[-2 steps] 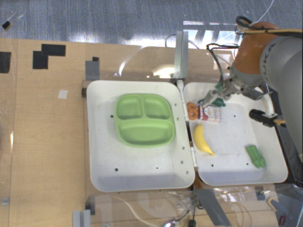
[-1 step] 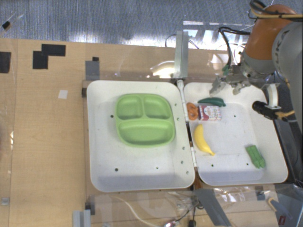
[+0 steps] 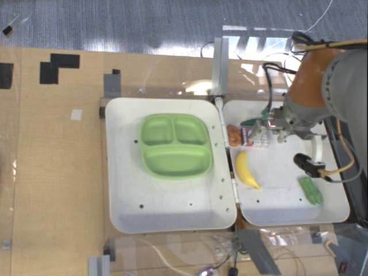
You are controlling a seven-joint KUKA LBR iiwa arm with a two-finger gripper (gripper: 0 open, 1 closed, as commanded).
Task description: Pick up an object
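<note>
The arm (image 3: 322, 91) reaches into the bin (image 3: 276, 213) that holds the banana (image 3: 247, 170). Its wrist hangs low over the far part of that bin, just beyond the banana's upper tip. The jaws sit right at a small pink-and-white carton (image 3: 257, 138) there. Wrist hardware and glare cover their tips, so I cannot tell whether they are open or closed, or whether they have hold of anything. The carton looks to be resting on the bin floor, so I would judge that nothing is lifted yet.

The carton seems the likely target. It is the piece nearest the jaws, and its flat sides should suit a pinch from two sides. An orange round thing (image 3: 233, 135) sits just beyond the banana's tip, between the carton and the bin wall. It is close enough that a descent there could nudge or catch it.

The banana lies lengthwise along that same wall, nearer the camera than the carton and clear of the wrist. A green vegetable (image 3: 311, 190) lies well apart from the banana, toward the opposite near corner, where it should not interfere.

Across the wall from the banana, the neighbouring bin (image 3: 123, 211) holds a green divided plate (image 3: 175, 145), lying flat near its middle, out of the arm's way. Both bins rest on a pale wooden surface (image 3: 52, 171).
</note>
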